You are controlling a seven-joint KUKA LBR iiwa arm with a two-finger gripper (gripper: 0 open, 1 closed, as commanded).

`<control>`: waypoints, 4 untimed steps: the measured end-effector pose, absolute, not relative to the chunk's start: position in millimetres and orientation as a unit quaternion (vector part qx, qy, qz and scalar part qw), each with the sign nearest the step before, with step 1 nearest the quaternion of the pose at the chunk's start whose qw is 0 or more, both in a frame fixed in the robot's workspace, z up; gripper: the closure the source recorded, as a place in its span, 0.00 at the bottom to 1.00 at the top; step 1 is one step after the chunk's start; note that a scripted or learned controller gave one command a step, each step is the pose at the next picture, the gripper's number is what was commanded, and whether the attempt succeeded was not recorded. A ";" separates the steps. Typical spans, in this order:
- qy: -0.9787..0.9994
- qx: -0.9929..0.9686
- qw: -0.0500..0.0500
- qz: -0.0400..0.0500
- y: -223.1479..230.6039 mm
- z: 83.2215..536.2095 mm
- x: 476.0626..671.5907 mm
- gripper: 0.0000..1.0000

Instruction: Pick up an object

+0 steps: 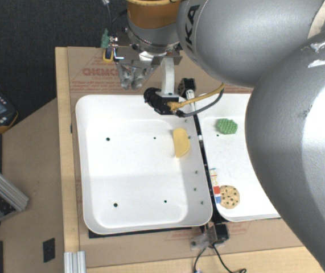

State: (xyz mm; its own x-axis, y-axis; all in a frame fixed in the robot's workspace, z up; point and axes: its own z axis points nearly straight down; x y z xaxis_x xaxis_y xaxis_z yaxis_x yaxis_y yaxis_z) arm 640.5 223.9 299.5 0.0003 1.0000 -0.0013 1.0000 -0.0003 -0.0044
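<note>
Flanking white bins on cardboard

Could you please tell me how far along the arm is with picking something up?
Nothing looks picked yet: the yellow piece still lies in the left bin, and the green item and the cookie lie in the right bin. The gripper sits above the left bin's far edge. Descending, grasping and lifting remain.

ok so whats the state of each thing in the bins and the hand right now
yellow piece: lying loose in the left bin, near its right wall
green piece: lying in the right bin, untouched
cookie: flat in the right bin
hand: above the left bin's far edge, nothing seen between its fingers
</note>
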 end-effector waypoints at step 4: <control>-0.707 -0.707 0.001 0.002 223.8 290.5 642.7 1.00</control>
